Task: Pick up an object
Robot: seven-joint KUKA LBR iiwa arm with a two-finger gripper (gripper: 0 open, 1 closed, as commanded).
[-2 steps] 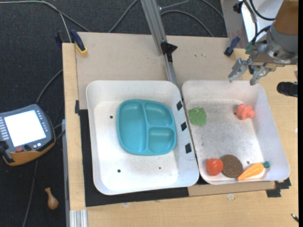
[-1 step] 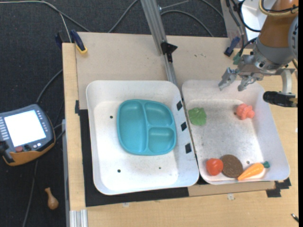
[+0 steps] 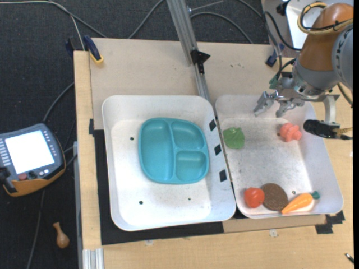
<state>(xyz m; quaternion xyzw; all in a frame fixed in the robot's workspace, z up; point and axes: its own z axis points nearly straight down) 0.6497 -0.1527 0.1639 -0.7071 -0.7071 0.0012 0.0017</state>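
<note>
My gripper (image 3: 271, 106) hangs over the far edge of the right bin (image 3: 320, 167), fingers spread open with nothing between them. A green toy (image 3: 233, 138) lies at the bin's left side, below and left of the gripper. A pink toy (image 3: 289, 132) lies just below and to the right of the gripper. Along the bin's near edge sit a red tomato (image 3: 254, 196), a brown round disc (image 3: 274, 196) and an orange carrot (image 3: 298, 203).
The left bin (image 3: 120, 206) holds a teal divided plate (image 3: 171, 150). A metal post (image 3: 185, 32) rises behind the bins. A teach pendant (image 3: 28, 158) lies off the bench at the left.
</note>
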